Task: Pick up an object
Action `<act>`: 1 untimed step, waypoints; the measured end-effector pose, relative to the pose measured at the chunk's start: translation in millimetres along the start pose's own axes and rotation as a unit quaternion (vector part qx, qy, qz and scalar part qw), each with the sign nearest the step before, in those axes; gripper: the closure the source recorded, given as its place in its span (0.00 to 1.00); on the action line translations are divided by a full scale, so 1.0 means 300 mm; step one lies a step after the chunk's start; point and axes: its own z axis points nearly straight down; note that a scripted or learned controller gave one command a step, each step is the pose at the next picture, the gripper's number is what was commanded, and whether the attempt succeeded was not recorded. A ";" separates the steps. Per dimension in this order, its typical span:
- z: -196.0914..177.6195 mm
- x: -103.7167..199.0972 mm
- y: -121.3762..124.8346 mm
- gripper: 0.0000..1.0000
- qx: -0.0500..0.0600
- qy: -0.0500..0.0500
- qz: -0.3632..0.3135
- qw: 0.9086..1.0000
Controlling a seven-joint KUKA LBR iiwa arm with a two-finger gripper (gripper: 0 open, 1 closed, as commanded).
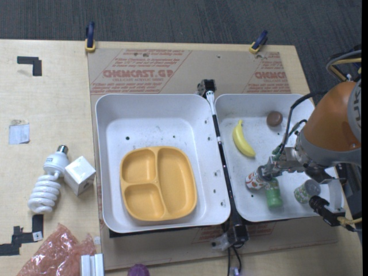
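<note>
The right bin point(256, 210) holds a yellow banana point(243, 140), a small brown ball point(274, 118), a red and white object point(253, 180), a green bottle point(273, 195) and a small clear greenish item point(305, 192). My gripper point(269, 173) is low in this bin, directly over the top of the green bottle and touching or nearly touching the red and white object to its left. The arm's grey body and orange band point(336, 119) cover the bin's right side. Nothing is seen lifted off the bin floor.
The left bin point(144, 119) holds a yellow divided plate point(158, 183). A dark hinge strip point(215, 131) runs between the bins. On the bench at left lie a spiral light bulb point(47, 183), a white cube point(79, 175) and a red mesh bag point(57, 252).
</note>
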 end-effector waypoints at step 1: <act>0.002 0.000 -0.001 0.00 0.001 0.000 0.000 1.000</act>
